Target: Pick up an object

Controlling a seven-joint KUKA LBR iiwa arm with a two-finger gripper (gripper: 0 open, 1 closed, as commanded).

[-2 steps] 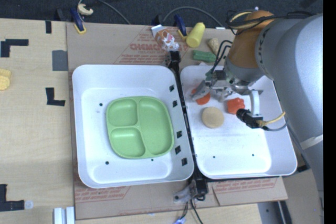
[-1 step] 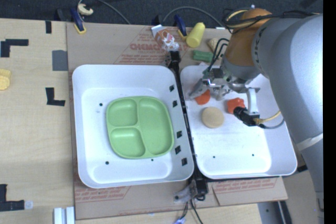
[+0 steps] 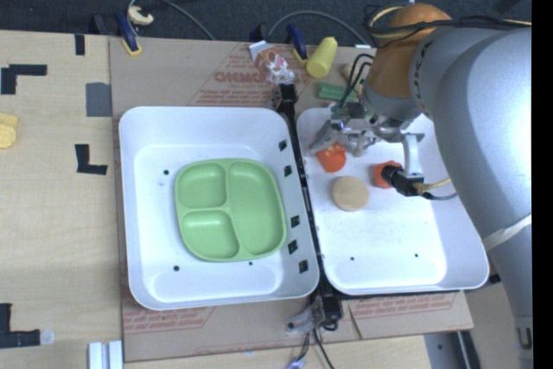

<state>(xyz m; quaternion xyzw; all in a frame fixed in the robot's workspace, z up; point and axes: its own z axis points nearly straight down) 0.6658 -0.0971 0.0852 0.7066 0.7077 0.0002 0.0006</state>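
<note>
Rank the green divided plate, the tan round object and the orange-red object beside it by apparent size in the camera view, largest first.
1. green divided plate
2. tan round object
3. orange-red object, partly hidden under the gripper, so its rank is less sure.

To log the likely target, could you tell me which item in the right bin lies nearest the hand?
The orange-red piece, just under the hand; the tan round item lies farther away.

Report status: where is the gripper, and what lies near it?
Gripper low in right bin, fingers unclear. Orange object directly beneath, not held. Tan round object close by.
</note>
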